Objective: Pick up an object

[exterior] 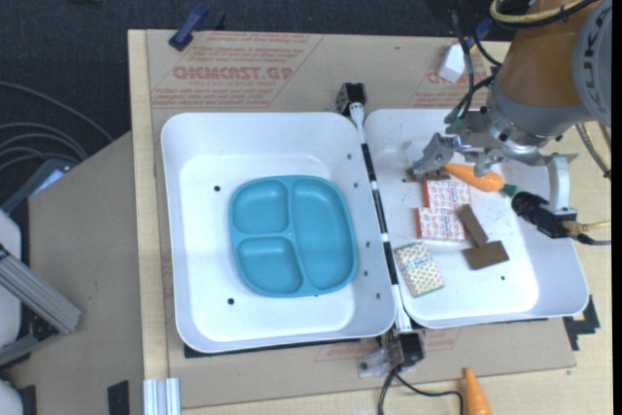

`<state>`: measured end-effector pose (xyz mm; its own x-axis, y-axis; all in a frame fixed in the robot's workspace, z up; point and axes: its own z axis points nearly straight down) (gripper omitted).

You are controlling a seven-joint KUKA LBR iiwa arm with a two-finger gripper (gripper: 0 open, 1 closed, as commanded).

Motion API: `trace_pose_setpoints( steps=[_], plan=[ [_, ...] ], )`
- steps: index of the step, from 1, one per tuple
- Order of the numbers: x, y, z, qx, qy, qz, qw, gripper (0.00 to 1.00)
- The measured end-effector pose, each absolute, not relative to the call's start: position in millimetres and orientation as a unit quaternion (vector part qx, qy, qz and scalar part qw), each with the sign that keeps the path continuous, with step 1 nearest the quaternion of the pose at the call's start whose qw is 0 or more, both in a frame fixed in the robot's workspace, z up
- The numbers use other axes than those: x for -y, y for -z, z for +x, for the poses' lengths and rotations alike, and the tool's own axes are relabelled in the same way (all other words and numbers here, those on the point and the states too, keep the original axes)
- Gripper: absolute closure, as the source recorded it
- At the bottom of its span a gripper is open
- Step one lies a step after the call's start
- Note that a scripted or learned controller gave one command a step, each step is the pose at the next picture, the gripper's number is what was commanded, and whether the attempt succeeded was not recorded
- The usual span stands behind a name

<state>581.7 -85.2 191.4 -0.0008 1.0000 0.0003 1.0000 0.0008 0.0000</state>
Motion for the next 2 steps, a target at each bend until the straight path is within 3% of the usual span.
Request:
trace_pose_setpoints(
  steps=[1, 2],
  plan=[
    [111.9, -89.0, 617.8, 0.707, 0.0033, -0.707, -0.005, 0.0],
    [111.8, -97.0, 616.1, 0.707, 0.0016, -0.707, -0.002, 1.0]
  ],
)
